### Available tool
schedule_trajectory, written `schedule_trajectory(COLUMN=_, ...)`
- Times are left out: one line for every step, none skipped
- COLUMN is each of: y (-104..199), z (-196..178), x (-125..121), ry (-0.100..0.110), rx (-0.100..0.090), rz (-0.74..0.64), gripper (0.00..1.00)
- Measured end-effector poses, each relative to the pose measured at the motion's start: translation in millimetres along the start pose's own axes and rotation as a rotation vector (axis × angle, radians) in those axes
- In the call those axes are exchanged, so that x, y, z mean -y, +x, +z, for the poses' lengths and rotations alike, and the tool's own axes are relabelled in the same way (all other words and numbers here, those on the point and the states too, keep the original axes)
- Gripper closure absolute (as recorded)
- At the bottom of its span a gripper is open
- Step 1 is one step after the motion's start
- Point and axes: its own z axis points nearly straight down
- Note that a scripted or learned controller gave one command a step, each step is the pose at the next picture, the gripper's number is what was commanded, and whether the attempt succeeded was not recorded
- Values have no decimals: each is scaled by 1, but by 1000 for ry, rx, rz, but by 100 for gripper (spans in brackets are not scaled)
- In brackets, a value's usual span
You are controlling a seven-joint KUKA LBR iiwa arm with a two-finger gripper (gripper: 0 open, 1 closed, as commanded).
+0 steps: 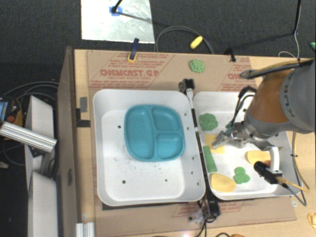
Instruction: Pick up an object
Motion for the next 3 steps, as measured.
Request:
schedule_trajectory(y=-88, z=-3, x=-98, ry=-24, rx=13, rz=5, gripper=0)
schedule_trajectory(y=-98, z=-26, x=37, ry=-5, rx=5, rz=13, gripper=0)
schedule_trajectory(y=-3, z=2, x=-14, ry=-14, rx=2, rz=-6, gripper=0)
